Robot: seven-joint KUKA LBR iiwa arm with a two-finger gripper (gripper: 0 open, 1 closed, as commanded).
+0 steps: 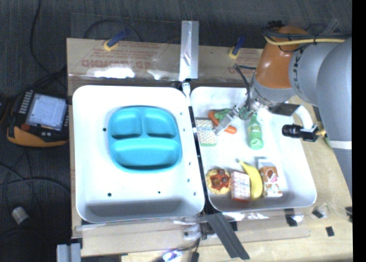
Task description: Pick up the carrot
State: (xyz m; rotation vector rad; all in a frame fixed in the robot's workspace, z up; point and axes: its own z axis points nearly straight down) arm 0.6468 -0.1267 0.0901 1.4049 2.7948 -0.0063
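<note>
The carrot (217,118), orange with a green top, lies in the upper left part of the right bin (297,158). My gripper (226,122) reaches down from the arm's orange band (273,67) and lies right across the carrot, hiding its middle. An orange end of the carrot pokes out below the gripper. The carrot rests low on the bin floor.
A green bottle (254,132) lies just right of the gripper, and a pale packet (205,133) just left. A banana (253,178), a pizza-like toy (218,180) and small boxes (270,179) sit at the bin's front. The left bin holds a blue divided plate (144,139).
</note>
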